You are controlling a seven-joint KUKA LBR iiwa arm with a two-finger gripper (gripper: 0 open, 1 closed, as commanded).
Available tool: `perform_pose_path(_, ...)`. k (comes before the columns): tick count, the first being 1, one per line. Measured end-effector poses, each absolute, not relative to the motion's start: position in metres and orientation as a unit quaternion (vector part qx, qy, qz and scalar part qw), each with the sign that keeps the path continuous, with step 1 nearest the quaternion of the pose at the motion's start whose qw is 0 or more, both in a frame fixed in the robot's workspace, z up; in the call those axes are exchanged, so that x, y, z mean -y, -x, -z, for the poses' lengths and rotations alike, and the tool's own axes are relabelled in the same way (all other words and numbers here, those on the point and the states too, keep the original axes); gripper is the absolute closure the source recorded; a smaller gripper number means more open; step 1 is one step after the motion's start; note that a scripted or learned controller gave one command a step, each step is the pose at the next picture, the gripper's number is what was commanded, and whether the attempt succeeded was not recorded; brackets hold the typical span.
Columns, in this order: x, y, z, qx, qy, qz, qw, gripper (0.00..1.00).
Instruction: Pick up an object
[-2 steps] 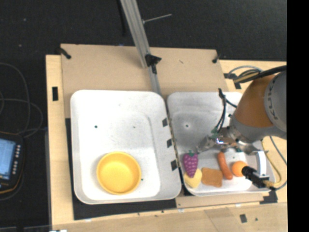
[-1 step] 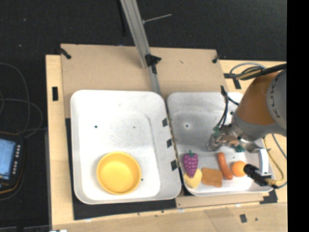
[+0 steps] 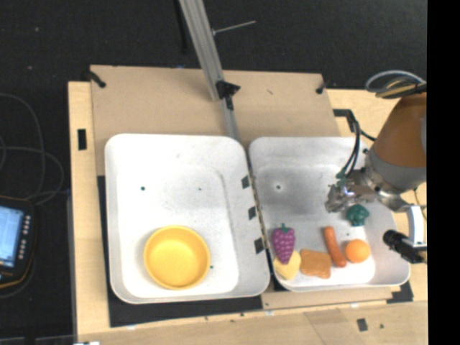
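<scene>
Gripper (image 3: 341, 195) low in right bin (image 3: 302, 157), can't tell its state; teal toy (image 3: 356, 213) just beside it, carrot (image 3: 330, 244) and orange (image 3: 357, 251) below — likely risk: clips the teal toy's edge, knocks it away.

Toys (image 3: 316, 254) crowd right bin's (image 3: 302, 164) near edge.

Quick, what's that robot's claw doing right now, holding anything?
Gripper: over the right bin, beside a green toy; its state cannot be told.
</scene>
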State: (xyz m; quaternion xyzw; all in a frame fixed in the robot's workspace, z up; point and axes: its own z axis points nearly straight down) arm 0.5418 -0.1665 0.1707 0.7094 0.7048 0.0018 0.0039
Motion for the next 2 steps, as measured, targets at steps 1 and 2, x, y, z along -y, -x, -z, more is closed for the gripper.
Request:
perform_pose_path(1, 0.168, -0.544, -0.225, -0.708, -0.706, -0.0020, 0.004, 1.00)
perform_pose_path(2, 0.118, -0.549, -0.227, -0.710, -0.704, -0.0015, 0.001, 1.00)
